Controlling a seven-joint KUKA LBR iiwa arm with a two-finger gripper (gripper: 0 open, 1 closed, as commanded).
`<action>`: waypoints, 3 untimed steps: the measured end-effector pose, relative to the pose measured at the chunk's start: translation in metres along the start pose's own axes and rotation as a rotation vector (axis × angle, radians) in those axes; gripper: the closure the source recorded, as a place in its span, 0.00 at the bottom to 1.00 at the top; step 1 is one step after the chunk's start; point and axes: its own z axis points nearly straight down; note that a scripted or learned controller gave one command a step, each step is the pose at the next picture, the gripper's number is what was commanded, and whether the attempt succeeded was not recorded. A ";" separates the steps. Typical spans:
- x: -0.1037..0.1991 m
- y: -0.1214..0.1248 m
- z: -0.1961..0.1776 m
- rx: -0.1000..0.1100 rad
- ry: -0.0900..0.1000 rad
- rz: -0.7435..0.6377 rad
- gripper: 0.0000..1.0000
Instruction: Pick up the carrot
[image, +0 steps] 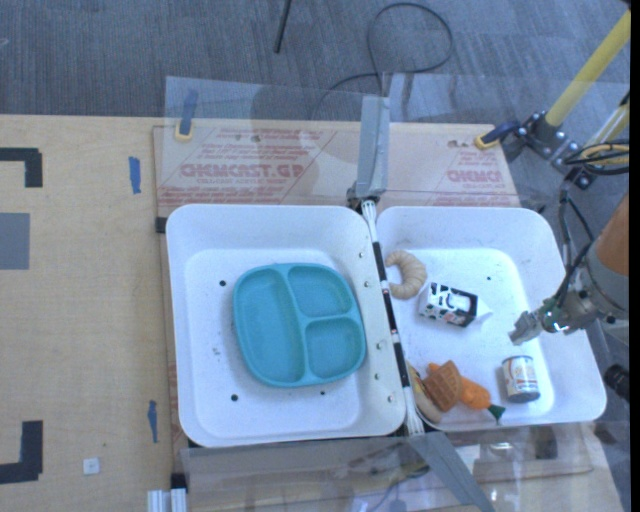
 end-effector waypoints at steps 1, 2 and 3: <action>-0.002 0.000 -0.010 -0.003 -0.002 0.003 1.00; 0.027 0.007 0.042 -0.001 0.000 -0.500 1.00; 0.046 0.016 0.107 -0.012 -0.017 -0.708 1.00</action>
